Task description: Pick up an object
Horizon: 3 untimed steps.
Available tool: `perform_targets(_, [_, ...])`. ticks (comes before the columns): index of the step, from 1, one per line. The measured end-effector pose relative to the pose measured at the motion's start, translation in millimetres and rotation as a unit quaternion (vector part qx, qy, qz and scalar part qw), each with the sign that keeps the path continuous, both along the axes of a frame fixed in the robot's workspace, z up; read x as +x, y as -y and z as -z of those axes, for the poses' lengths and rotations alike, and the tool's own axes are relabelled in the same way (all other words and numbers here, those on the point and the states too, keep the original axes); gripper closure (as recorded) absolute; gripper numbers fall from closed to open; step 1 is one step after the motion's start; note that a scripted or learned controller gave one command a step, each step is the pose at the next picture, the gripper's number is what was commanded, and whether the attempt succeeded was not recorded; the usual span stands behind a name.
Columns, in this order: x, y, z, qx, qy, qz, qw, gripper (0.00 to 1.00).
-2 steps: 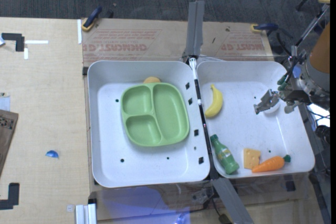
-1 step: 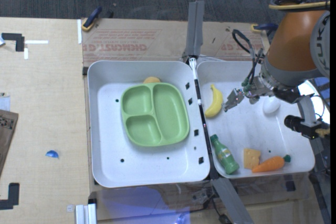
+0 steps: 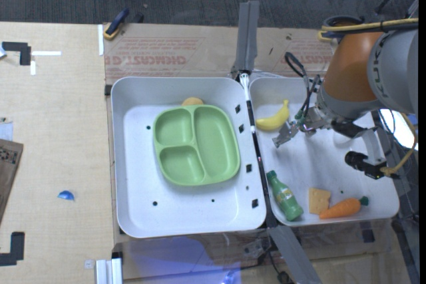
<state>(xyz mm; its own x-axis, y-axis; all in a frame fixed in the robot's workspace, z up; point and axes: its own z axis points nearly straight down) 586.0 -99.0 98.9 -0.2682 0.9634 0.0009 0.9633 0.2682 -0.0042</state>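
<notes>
Wooden benchtop runs along the left, a small blue bit lying on it; cardboard sheet sits behind the bins. You've got the left bin holding a green divided plate, with something yellow-orange poking out behind its far edge, mostly hidden, can't tell what it is. Moving right, the right bin carries the candidates: banana near the far left corner, green bottle lying along the left wall near the front, an orange-tan block and a carrot just beside it at the front edge. Gripper hangs just beside the banana, on its front-right side, fingers look slightly spread with nothing between them, though they're small and dark so don't take that as firm. My read: nothing picked yet, the grasp itself is all left to do, and the banana looks like the nearest target. Arm's wrist and orange band cover the bin's far right corner, so whatever's under there you can't check.
</notes>
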Motion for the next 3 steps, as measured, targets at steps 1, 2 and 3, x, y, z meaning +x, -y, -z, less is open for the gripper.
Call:
perform_targets(1, [-5,40,9,0.0006,0.001,-0.088,0.9961,0.00])
perform_targets(2, [67,85,-12,-0.0003,0.002,-0.065,0.9979,0.00])
perform_targets(3, [73,27,8,0.0004,0.002,-0.168,0.9859,0.00])
